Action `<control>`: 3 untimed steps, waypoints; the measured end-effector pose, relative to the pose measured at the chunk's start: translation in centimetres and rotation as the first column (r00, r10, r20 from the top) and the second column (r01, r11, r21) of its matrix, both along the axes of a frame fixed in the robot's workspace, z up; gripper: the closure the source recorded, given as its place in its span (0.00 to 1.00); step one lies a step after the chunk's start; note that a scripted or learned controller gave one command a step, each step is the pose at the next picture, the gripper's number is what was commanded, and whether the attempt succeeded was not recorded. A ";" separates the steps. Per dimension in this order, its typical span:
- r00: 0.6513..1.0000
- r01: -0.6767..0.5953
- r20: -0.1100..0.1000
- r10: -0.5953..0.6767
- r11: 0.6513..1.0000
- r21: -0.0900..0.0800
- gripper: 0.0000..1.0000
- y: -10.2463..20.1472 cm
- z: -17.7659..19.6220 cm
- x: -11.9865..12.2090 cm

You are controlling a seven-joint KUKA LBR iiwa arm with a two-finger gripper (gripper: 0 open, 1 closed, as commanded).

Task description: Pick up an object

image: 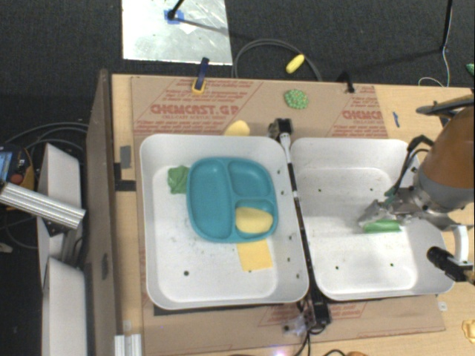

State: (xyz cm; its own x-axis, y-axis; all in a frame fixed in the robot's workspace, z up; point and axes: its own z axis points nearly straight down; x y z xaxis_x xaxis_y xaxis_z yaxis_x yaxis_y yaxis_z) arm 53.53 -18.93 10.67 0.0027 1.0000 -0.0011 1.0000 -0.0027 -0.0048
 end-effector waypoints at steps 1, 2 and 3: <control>1.000 -0.008 0.003 0.008 1.000 0.003 0.00 3.0 -2.4 0.1; 1.000 -0.007 0.008 0.007 1.000 0.001 1.00 2.9 -1.2 0.2; 1.000 -0.017 0.018 0.017 1.000 0.003 1.00 11.6 8.4 4.2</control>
